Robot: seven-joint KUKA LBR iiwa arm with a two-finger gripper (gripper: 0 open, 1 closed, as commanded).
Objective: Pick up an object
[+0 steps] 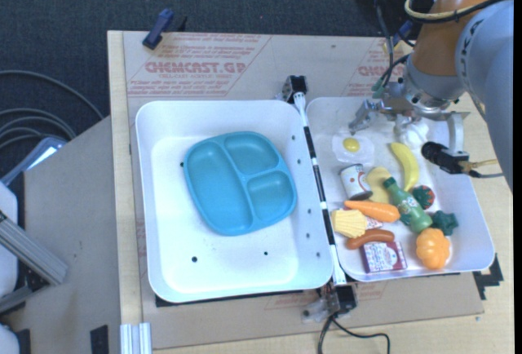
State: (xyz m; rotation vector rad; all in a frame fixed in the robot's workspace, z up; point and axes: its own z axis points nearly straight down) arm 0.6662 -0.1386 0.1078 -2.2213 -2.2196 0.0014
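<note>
Camera view gives you the blue divided tray [240,181] lying alone in the left bin [155,128]. Moving right, the right bin [481,242] holds the toy food: a fried egg [351,147] near its far left corner, a banana [405,163] beside it, then a carrot [372,210], a green bottle [405,204] and an orange [432,247] toward the near edge. The gripper [390,117] hovers over the bin's far edge; you cannot tell its opening, and nothing shows between its tips. By my reckoning, choosing, grasping and lifting all remain.
</note>
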